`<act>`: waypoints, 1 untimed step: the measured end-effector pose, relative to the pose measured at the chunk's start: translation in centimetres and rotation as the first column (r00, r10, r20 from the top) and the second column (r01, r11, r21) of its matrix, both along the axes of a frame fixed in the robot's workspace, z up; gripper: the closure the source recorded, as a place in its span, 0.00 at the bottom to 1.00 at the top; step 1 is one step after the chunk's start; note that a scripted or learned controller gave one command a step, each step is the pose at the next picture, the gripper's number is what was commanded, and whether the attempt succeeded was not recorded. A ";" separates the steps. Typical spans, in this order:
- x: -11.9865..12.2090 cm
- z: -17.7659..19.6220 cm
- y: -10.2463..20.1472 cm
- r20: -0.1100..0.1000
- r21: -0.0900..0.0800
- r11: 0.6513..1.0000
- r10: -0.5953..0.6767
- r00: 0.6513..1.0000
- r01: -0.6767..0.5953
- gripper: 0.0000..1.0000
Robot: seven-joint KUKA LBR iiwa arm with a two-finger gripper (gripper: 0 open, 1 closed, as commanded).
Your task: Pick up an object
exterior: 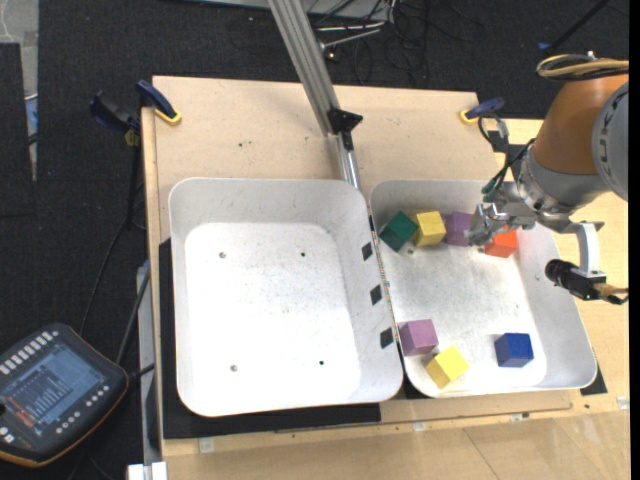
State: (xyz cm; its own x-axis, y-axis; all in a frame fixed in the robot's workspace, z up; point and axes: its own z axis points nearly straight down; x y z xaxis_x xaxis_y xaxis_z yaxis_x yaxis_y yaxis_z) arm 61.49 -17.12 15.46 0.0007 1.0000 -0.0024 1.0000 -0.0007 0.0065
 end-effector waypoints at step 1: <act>0.8 4.7 -0.5 0.001 0.000 1.000 0.003 1.000 -0.003 1.00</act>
